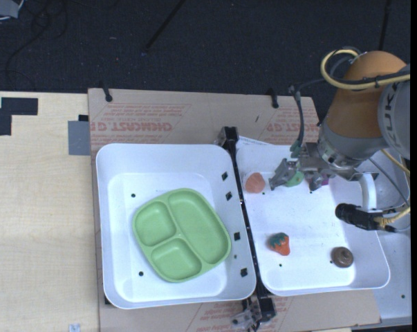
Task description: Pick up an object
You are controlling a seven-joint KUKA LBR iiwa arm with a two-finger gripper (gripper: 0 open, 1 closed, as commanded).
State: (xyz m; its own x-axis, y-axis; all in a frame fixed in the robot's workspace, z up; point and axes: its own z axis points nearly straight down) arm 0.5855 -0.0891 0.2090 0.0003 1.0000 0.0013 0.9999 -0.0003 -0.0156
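The cardboard sheet (168, 121) under the two bins carries red printing. On its far strip, left of centre, a line of capital letters appears upside down and mirrored from this camera; it looks like a brand or maker's name, but the letters cannot be made out with certainty. More red print lies on the far right part of the same sheet and along its near edge below the bins, too small and blurred to read. On the arm (393, 120) at the right, dark letters that seem to be "KU" show on the grey casing.
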